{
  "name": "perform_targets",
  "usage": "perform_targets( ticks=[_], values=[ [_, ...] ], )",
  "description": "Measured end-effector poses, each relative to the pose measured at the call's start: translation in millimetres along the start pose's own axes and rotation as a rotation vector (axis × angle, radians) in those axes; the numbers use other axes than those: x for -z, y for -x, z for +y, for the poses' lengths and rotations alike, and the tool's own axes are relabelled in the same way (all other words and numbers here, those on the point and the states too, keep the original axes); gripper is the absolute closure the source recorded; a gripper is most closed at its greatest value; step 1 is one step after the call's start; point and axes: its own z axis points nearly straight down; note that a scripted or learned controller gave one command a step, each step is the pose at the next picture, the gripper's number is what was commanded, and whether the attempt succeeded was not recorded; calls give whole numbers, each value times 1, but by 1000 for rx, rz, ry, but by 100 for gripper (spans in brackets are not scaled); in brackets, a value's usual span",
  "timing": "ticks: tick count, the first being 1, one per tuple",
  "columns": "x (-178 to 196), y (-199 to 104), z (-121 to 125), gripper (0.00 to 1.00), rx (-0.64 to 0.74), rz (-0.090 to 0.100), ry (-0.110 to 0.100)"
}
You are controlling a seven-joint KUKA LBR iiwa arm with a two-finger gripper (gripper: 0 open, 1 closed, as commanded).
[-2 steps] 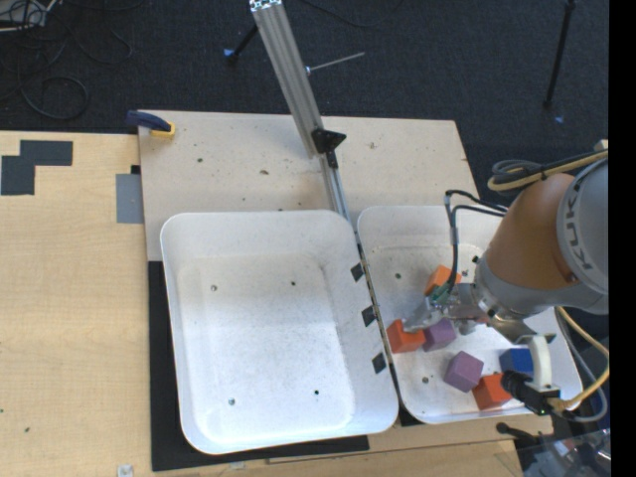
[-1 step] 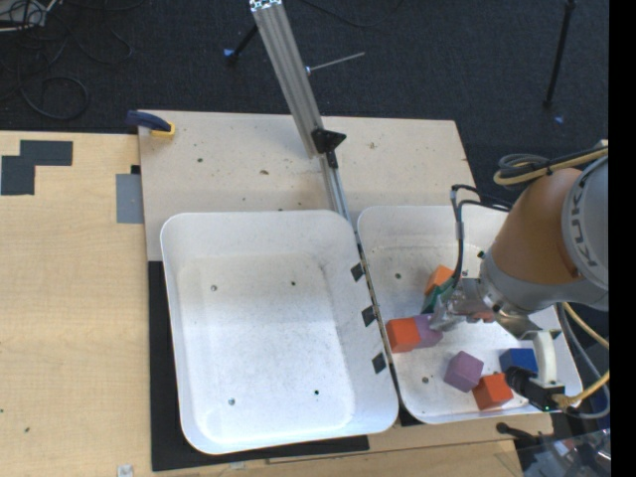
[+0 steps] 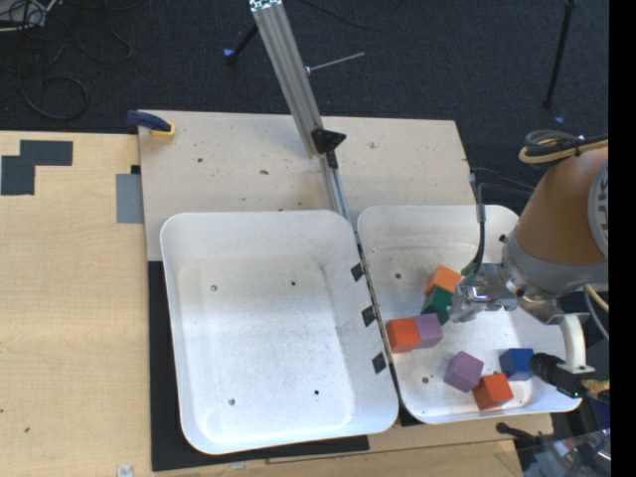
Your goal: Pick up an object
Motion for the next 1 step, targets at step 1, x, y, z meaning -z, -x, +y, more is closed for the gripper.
perform_targets(
  ticks=[1],
  values=[
    [44,-4,-3,100,3,1,1]
  ],
)
